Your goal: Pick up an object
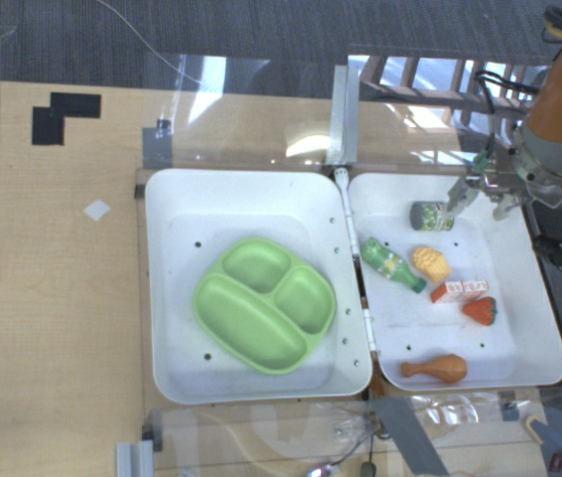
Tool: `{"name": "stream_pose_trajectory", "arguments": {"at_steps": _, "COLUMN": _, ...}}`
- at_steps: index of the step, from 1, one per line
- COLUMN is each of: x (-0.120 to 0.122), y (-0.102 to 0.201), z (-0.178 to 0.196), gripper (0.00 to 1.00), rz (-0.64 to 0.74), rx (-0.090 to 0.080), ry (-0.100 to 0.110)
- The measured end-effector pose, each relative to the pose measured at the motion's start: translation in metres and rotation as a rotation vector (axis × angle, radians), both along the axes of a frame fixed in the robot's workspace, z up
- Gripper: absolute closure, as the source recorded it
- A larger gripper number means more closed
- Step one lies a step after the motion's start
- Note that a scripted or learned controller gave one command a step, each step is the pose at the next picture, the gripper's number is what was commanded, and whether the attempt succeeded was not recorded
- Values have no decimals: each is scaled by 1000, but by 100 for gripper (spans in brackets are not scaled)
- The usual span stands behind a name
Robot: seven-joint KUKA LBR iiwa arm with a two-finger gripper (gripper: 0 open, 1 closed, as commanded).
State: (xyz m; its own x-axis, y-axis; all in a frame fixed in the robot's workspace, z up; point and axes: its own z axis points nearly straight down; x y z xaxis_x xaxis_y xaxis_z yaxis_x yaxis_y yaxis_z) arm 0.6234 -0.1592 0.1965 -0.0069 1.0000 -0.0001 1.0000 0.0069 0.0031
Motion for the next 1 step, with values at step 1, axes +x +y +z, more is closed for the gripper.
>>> {"name": "stream_pose_trajectory", "arguments": {"at_steps": 1, "x": -54, "y": 4, "z": -98, "gripper": 0, "rz": 80, "rx": -1, "ry": -2}}
